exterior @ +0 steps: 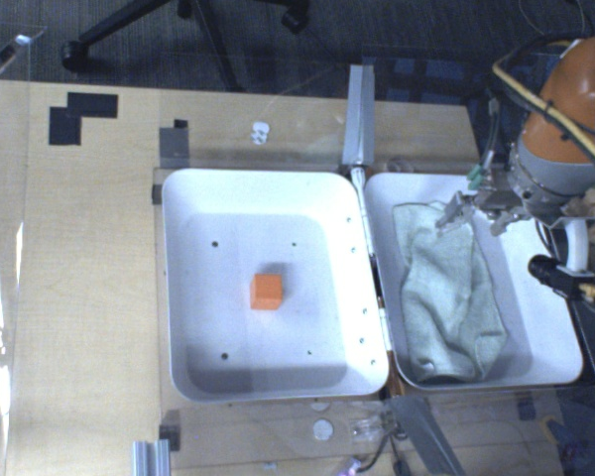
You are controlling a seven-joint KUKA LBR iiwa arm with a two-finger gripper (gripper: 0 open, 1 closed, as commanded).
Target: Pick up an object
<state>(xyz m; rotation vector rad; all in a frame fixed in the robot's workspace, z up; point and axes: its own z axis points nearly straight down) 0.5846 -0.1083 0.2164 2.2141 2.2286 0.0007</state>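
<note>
Cube (267, 292), small and orange, sits alone near the middle of the left bin (183, 266), left of the frame's centre, flat on the white floor and apart from every wall. To its right, past the divider between the bins, a grey-green towel (451, 300) lies crumpled lengthwise in the right bin (545, 355). My tool (481, 213) hangs over the upper part of that right bin, at the towel's top end, in the frame's upper right. I judge its fingers spread apart, with nothing between them. So, as I read it, nothing has been lifted yet: both things lie on their bin floors, and the whole of the pick is left, starting with a descent onto whichever I take, most likely the towel below me.
</note>
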